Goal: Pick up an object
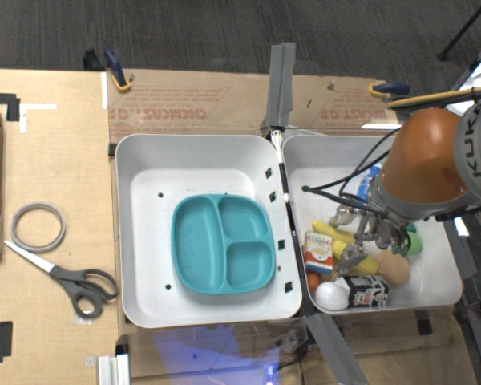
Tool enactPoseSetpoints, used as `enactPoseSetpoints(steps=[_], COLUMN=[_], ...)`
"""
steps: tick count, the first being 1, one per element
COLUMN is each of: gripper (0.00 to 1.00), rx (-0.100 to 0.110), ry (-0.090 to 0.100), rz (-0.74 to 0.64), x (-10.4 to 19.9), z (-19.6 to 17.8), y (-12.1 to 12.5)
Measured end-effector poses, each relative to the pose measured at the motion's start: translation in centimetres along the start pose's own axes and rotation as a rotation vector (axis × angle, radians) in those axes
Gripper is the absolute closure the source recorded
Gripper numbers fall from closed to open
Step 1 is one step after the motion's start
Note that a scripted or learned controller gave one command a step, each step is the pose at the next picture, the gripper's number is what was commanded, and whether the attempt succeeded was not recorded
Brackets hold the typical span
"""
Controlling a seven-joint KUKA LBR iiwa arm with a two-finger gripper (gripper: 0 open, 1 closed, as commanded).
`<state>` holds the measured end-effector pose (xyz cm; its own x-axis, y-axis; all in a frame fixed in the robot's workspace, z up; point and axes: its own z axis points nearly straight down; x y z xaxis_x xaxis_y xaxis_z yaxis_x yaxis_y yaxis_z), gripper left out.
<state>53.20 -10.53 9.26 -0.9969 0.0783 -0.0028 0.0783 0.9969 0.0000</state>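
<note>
The objects are heaped in the right bin: a white egg, a yellow corn piece, a small carton and a black-and-white box. The gripper is lowered among them; whether its jaws are apart or together cannot be told. Nothing is seen lifted, so the pick is judged not yet done. A teal plate is seen in the left bin, scissors on the table.

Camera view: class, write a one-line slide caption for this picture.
Arm's hand hangs low over toy food in the right bin; a teal divided plate sits in the left bin.
</note>
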Motion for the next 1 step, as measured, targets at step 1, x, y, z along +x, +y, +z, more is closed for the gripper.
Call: enactPoseSetpoints(steps=[1], gripper=[1.0], rx=[0.001], ry=[-0.01], rz=[-0.003], x=[-0.35], z=[-1.25], y=[0.09])
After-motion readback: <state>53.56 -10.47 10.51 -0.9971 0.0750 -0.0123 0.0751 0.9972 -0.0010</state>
